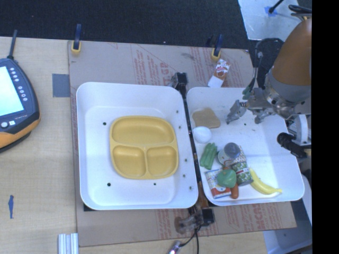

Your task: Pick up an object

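Camera view — the grey two-finger gripper [247, 113] hangs over the upper part of the right shallow white bin [280, 165], fingers splayed wide with nothing between them. The nearest candidate, a flat tan bread-like slab [206, 117], lies just to the gripper's left in this view; the white egg-shaped ball [202, 135] sits below the slab, the yellow plastic banana [263, 184] well apart, toward the bin's lower corner.

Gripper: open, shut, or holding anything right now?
Gripper: open, holding nothing, above the right bin.
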`<state>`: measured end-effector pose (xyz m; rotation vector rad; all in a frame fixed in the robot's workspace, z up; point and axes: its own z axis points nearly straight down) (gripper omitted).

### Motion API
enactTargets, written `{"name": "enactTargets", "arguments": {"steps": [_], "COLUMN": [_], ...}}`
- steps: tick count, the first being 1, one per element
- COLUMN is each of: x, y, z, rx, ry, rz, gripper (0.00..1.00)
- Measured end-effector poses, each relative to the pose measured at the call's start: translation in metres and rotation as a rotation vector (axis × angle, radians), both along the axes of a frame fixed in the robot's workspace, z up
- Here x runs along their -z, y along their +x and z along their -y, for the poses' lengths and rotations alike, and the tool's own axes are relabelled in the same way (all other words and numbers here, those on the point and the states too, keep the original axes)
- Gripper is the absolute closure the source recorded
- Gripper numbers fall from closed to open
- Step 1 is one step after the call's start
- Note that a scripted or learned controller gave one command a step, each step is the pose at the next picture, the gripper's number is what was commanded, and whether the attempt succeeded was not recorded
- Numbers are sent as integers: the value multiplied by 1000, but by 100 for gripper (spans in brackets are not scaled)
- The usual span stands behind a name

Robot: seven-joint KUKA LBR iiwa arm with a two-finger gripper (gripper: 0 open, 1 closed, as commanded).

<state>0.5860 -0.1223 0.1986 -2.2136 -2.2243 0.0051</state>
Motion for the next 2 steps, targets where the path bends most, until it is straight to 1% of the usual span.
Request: {"name": "enactTargets", "arguments": {"steps": [1,2], "x": [59,107], "y": [-47,-33], "z": [8,20], "rx": [-1,-1], "ry": [-1,0], "rz": [-1,-2], "gripper": [0,0]}}
